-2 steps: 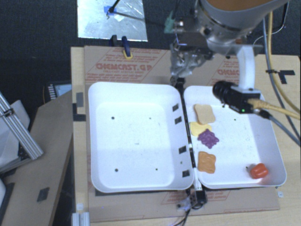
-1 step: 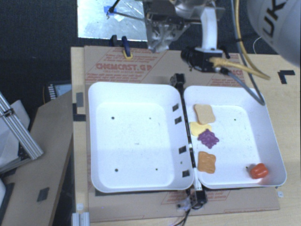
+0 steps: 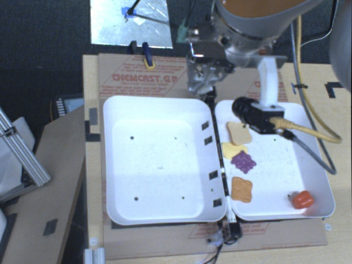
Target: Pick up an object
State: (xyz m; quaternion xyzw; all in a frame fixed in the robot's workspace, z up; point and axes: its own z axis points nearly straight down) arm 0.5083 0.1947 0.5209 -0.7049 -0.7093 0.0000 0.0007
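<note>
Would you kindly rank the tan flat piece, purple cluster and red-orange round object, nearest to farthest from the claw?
From the claw:
1. Tan flat piece, far left of the right bin.
2. Purple cluster, left side.
3. Red-orange round object, near right corner.

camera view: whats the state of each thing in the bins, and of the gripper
gripper, raised by the far left corner of the right bin, touching no item
tan slice, flat in the right bin, touching the yellow piece
yellow piece, flat, between tan slice and purple cluster
purple cluster, flat, against the yellow piece
orange piece, flat, apart from the rest
red-orange item, alone near the front right corner
</note>
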